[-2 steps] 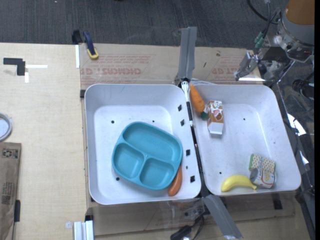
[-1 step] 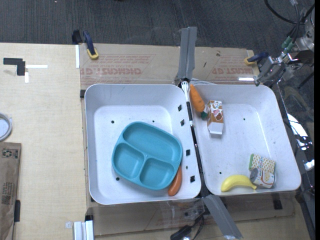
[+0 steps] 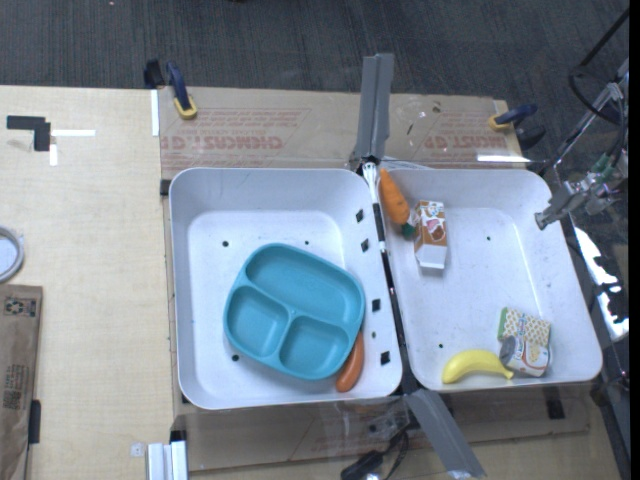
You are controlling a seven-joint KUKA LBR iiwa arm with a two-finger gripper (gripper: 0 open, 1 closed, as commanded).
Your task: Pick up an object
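Observation:
The right bin (image 3: 560,298) holds an orange carrot (image 3: 394,198) by its top left corner. A small white carton (image 3: 431,235) stands just right of the carrot. A yellow banana (image 3: 474,366) lies near the front wall, with a patterned packet (image 3: 526,340) beside it on the right. In the left bin (image 3: 190,268) a blue divided plate (image 3: 293,311) rests with an orange sausage (image 3: 350,366) against its lower right rim. My gripper (image 3: 583,194) sits at the right bin's far right edge, above the rim and apart from every object.
A grey divider post (image 3: 375,108) rises behind the seam between the bins. Clamps (image 3: 180,93) hold the cardboard at the back. A tape roll (image 3: 8,256) and a brown packet (image 3: 18,368) lie on the bench to the left.

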